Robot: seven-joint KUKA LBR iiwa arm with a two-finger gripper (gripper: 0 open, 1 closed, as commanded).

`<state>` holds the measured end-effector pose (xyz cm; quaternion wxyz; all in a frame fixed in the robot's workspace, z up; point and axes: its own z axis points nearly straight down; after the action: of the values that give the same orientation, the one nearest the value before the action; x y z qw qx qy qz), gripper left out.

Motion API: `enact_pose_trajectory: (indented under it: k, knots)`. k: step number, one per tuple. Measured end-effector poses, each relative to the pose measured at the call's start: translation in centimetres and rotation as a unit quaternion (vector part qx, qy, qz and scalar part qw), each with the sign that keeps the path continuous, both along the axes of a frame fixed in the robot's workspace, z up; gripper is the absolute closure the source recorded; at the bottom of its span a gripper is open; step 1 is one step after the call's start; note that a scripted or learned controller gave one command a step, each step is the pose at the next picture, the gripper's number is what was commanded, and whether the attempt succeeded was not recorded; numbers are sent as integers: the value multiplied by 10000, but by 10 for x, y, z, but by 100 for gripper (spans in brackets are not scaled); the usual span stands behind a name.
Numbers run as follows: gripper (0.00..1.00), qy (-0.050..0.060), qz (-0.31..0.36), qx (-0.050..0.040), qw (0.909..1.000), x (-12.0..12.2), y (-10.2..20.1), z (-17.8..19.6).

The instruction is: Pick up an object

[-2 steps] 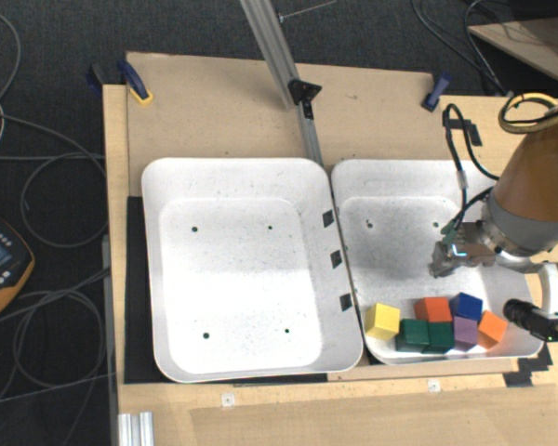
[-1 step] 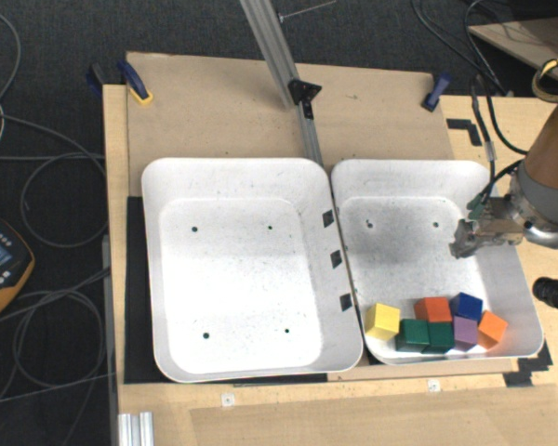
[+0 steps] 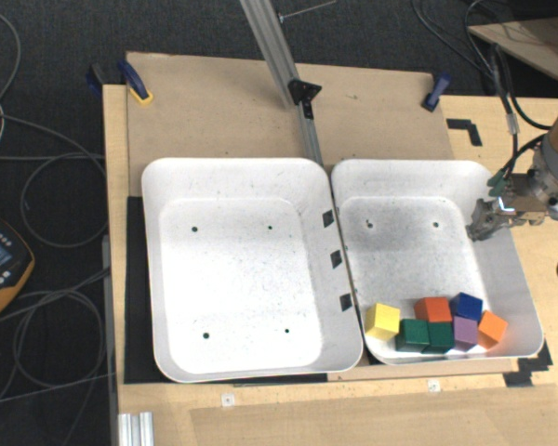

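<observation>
Along the near wall of the right bin (image 3: 502, 268) a tight cluster of small blocks lies packed together: a yellow block (image 3: 384, 320) at the left end, a green block (image 3: 425, 334) beside it, an orange-red block (image 3: 435, 308) behind, then a blue block (image 3: 467, 305), a purple block (image 3: 465, 330) and an orange block (image 3: 492, 327) tucked into the corner. The gripper (image 3: 484, 222) sits over the far right rim of that bin, well apart from the cluster and with nothing between its tips; whether it is spread or closed cannot be told from this angle. The left bin (image 3: 167, 249) holds no blocks. The step in hand looks like the approach, with the pick not yet begun. To do it well, the arm should probably travel toward the camera side and choose a piece with free flanks: the yellow block stands slightly apart on its left, so it likely offers the cleanest access. Blocks touching their neighbours or the bin wall risk a jammed or glancing descent, so a straight-down entry aligned with the block's faces seems wise.
</observation>
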<state>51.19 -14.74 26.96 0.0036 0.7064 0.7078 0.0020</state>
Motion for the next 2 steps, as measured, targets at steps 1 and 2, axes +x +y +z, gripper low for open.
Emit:
enact_pose_trajectory:
  k: [1, 2]
  knots:
    - [100, 29, 25, 19, 10000, 15, 60, -5]
    - [100, 58, 21, 25, 10000, 20, 112, -20]
